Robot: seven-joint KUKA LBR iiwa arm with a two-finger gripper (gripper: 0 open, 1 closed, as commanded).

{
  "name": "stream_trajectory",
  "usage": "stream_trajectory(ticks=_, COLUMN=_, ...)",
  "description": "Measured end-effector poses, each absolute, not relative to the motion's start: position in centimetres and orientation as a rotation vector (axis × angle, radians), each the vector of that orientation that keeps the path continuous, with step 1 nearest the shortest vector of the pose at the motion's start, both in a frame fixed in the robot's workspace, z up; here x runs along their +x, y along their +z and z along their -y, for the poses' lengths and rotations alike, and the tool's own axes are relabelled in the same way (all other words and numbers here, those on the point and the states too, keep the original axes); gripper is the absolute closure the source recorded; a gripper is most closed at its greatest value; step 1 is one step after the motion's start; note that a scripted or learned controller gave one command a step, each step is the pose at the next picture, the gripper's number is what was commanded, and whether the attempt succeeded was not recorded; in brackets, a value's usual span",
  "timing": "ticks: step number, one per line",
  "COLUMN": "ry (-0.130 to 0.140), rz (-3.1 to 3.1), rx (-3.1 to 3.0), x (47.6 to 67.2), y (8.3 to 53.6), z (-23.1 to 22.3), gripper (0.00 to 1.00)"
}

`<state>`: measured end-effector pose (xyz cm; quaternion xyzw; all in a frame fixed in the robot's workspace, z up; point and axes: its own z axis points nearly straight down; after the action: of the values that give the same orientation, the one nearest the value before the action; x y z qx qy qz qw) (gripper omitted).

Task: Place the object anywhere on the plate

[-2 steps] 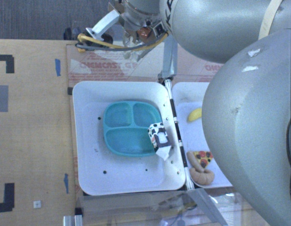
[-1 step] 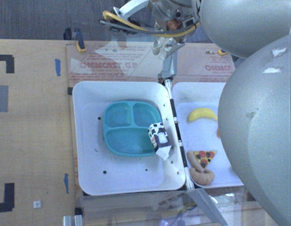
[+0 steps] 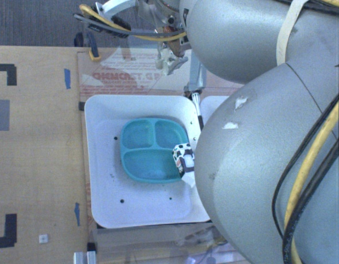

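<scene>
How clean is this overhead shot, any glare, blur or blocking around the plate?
Camera view: even, soft light with faint shadows inside the white bin; the blue plate is sharp and glare-free; the black-and-white object at its right rim is slightly soft; the large grey arm is close, out of focus, and blocks the right side.

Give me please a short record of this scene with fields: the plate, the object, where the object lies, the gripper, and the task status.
plate: teal plate with three compartments, lying flat in the left white bin
object: small black-and-white patterned item
object position: on the plate's right rim, partly overhanging it toward the arm
gripper: gripper near the top of the view, above the bin's far edge, well apart from the object
arm: grey arm covering the right side of the view
task status: object touches the plate's edge; whether it rests fully on it is unclear
</scene>
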<state>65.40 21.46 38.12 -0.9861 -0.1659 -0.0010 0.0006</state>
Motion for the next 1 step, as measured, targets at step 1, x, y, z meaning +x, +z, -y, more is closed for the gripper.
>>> stream_trajectory(ticks=1, ry=0.0, rz=0.369, rx=-3.119, x=64.05, y=26.35, z=-22.22, gripper=1.0)
